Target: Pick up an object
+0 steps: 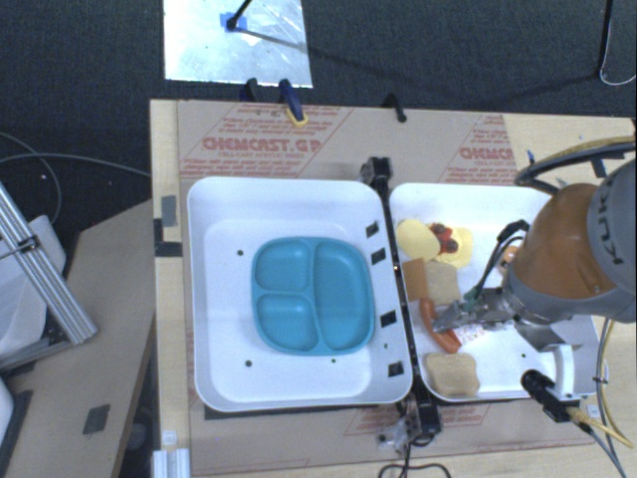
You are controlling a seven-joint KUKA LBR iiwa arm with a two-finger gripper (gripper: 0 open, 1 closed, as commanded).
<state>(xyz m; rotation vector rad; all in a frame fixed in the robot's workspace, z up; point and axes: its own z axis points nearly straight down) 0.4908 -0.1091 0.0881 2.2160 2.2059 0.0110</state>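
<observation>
Two white bins are sitting side by side on the bench, and the black divider [393, 287] between them is serving here as the landmark. Left of the divider, the left bin [224, 366] is holding a blue sectioned plate [312, 295], which is lying flat near the middle of the floor, well apart from the divider.

Right of the divider, the right bin [478, 202] is holding a cluster of toy foods close to the divider. A yellow piece [418, 237] is lying nearest the bin's far end, with a small red item [444, 234] touching it. Just below that, a tan slab [432, 282] is lying beside the divider. Further toward the near end, a red-orange sausage-shaped piece [439, 332] is lying slantwise, and a slice of toast [453, 374] is resting in the near corner, just beside the divider.

The grey arm [567, 247] with its orange band is reaching in from the far side of the right bin, and the gripper [460, 317] is hanging low over the sausage-shaped piece, perhaps touching it, though the view is too blurred to be sure. Whether it is clenched or released cannot be told here, and nothing is visibly caught in it.
</observation>
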